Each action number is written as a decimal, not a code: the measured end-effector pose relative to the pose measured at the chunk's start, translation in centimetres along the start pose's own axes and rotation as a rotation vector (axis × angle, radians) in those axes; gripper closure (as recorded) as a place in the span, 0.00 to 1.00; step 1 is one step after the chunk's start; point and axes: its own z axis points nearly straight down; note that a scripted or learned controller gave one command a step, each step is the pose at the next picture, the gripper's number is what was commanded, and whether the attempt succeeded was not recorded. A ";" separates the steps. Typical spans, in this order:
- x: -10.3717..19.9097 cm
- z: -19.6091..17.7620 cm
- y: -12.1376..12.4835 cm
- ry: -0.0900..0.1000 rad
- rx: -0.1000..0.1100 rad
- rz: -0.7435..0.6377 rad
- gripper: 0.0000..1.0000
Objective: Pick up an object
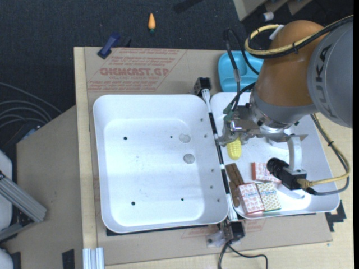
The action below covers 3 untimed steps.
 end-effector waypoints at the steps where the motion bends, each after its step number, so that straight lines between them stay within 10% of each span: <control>1: 3.9 -1.6 -3.8 -0.001 0.001 0.000 1.00; 2: -3.5 -5.4 0.1 -0.003 -0.005 0.002 1.00; 3: 2.1 -1.3 -4.0 -0.001 -0.001 0.001 1.00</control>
